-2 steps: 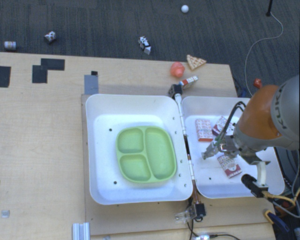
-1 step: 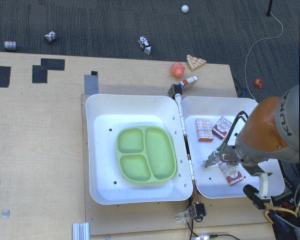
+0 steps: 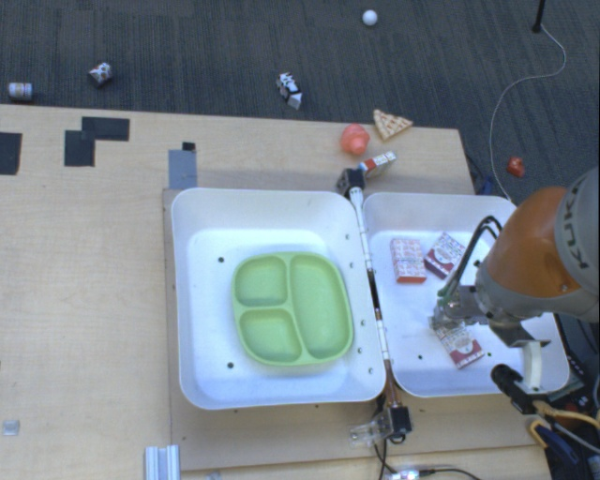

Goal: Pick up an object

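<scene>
grey arm (image 3: pixel 553 281) with orange band

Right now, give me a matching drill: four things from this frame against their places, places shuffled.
Things:
1. green three-compartment plastic plate
2. red-and-white packet
3. round pink-red ball
4. small white ball

Places:
A. on the dark carpet beyond the bench
B. in the right white bin
C. in the left white bin
D. on the wooden bench top behind the bins

Pairs: 1-C, 2-B, 3-D, 4-A
</scene>
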Motion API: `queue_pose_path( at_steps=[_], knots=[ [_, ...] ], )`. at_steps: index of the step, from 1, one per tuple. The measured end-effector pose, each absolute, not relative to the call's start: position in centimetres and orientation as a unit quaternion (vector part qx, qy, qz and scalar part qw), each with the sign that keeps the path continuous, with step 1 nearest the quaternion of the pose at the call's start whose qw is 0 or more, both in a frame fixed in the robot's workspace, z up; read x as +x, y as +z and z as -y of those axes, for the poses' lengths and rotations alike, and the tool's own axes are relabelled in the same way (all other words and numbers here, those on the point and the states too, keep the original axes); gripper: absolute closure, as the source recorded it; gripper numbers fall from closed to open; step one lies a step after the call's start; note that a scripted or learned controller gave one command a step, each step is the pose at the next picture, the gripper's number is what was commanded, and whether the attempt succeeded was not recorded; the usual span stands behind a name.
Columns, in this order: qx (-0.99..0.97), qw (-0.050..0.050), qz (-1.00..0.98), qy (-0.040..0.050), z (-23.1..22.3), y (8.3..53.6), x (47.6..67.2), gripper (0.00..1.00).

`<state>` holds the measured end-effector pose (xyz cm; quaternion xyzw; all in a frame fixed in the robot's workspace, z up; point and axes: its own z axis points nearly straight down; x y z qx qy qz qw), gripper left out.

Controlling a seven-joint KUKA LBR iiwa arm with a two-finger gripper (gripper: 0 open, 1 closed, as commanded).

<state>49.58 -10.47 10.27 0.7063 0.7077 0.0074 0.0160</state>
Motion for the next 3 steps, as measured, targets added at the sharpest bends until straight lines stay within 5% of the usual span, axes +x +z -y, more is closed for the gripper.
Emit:
queue_pose_path(
  at_steps=[1,2,3],
  knots=[
    [0.706,0.016,-0.708,0.0074,10.5,10.2,49.6,0.0],
    [0.706,0.019,-0.708,0.0087,10.5,11.4,49.8,1.0],
    [0.706,0.019,-0.708,0.0086,10.5,11.4,49.8,0.0]
  ],
)
